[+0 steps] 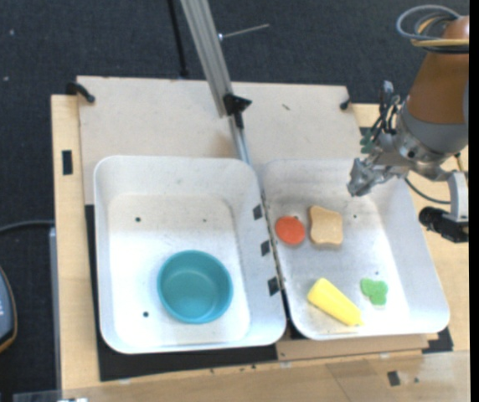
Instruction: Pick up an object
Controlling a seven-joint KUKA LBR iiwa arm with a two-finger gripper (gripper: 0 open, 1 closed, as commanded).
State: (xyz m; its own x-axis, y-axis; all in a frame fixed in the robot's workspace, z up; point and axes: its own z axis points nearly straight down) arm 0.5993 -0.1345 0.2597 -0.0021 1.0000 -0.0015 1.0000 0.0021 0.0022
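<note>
The gripper (362, 179) hovers at the right bin's (407, 249) far edge; whether its jaws are apart, I cannot tell. The yellow wedge (333, 301) lies diagonally near the bin's front edge, its long axis running from far-left to near-right.

Two white bins (181, 174) sit on a pale tan desk (290, 115), their floors lightly speckled with dark marks. The left bin holds a teal bowl (194, 286). In the right bin (407, 258) lie an orange-red round piece (290, 230), a tan bread slice (327, 225), a yellow wedge (333, 301) and a small green piece (374, 291). The arm (437, 90) is orange-brown over grey, its pincer (361, 178) grey. The floor (22, 40) is black.
</note>
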